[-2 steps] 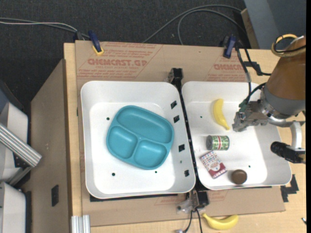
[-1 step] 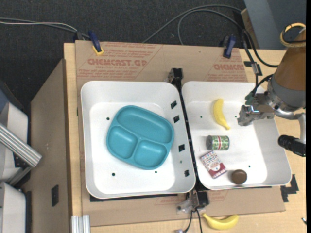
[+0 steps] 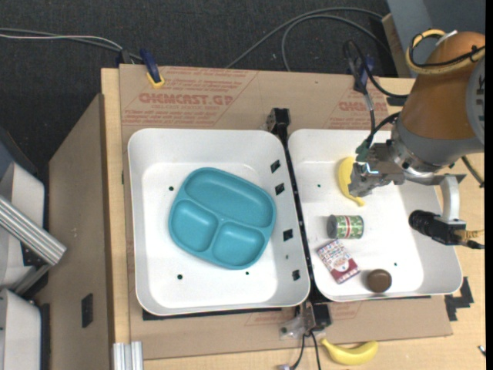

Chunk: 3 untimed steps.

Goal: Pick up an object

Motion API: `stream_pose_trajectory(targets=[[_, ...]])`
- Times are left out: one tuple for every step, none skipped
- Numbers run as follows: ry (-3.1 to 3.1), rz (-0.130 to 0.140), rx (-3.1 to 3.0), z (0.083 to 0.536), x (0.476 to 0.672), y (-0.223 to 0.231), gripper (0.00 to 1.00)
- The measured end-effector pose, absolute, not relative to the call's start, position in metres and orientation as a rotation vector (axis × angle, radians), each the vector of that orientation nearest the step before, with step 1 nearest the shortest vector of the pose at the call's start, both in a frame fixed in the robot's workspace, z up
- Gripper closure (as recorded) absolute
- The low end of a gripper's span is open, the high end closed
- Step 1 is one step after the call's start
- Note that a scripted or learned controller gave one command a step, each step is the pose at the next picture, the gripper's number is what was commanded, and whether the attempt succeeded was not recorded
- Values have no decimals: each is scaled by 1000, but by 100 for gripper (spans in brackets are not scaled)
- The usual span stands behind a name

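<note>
Over in the left white bin (image 3: 146, 206) lies a teal divided plastic plate (image 3: 221, 216). Rightward, the pincer (image 3: 362, 177) sits low against a yellow banana (image 3: 346, 177); its grip I cannot tell. Seemingly mid-grasp; next it needs a clean lift.

A yellow banana (image 3: 346, 177) lies curved in the right bin (image 3: 431, 280), right of frame centre, beneath the gripper (image 3: 362, 182); below it rest a small can (image 3: 345, 226) on its side, a red packet (image 3: 337, 260) and a brown round object (image 3: 378, 280).
</note>
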<state>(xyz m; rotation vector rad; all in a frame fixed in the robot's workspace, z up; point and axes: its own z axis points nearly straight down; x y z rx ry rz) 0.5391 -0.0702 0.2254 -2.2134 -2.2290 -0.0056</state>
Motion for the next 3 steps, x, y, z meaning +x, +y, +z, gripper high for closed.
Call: stream_pose_trajectory(targets=[[-2230,-5,-2212,224,559,-9,100],[-2227,-3,-2215,217,569,37,100],[-2229,-6,-2214,229,588,87,100]])
